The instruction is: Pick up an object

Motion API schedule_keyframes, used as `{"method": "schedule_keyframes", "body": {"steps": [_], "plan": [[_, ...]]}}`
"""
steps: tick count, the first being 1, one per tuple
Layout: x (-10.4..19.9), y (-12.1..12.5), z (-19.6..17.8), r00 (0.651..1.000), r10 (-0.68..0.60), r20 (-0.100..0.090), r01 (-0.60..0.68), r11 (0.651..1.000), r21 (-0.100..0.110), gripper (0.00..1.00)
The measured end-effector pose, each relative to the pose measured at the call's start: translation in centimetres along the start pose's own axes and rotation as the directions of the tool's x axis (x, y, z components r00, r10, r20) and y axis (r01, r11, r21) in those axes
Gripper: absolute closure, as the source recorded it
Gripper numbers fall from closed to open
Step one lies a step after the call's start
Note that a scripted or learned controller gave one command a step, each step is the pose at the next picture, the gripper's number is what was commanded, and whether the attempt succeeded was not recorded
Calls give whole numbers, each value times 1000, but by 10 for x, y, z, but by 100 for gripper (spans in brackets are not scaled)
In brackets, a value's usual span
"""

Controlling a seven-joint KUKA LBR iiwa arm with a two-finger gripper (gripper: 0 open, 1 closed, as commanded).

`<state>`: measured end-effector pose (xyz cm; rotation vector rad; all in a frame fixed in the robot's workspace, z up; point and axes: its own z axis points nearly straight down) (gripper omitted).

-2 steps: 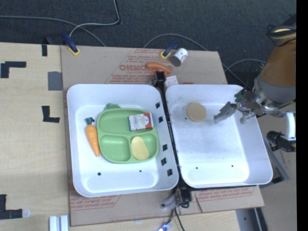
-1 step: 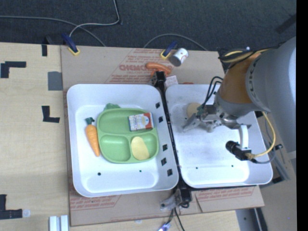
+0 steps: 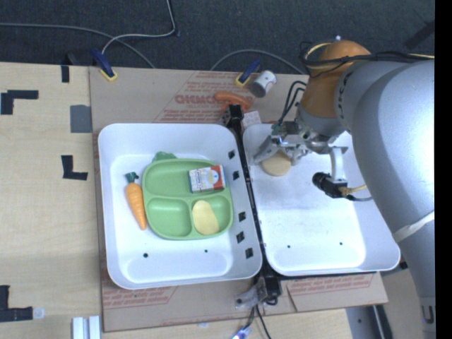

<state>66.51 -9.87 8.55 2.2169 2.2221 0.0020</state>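
Note:
A beige rounded object [image 3: 277, 167], like a small bread roll, lies in the right bin [image 3: 318, 253] near its back left corner. My gripper [image 3: 284, 149] hangs directly over it, its metal tip just above the roll's top edge and partly covering it. Whether the roll is touched, I cannot tell. In the left bin [image 3: 169, 267] a green divided plate [image 3: 169, 214] carries a small carton [image 3: 206, 179] and a yellow oval piece [image 3: 205, 218]. An orange carrot [image 3: 135, 203] lies beside the plate's left rim.
The grey arm [image 3: 395, 133] with its orange band [image 3: 328, 83] covers the right bin's back right part. A black divider with clips [image 3: 244, 189] runs between the bins. An orange sausage-like item [image 3: 232, 98] and a small grey cylinder [image 3: 263, 82] lie behind the bins on cardboard.

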Motion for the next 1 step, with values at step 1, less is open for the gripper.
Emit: {"method": "schedule_keyframes", "body": {"steps": [1], "plan": [[0, 0, -10, 1000, -1, 2, 1, 1000, 2, 100]]}}
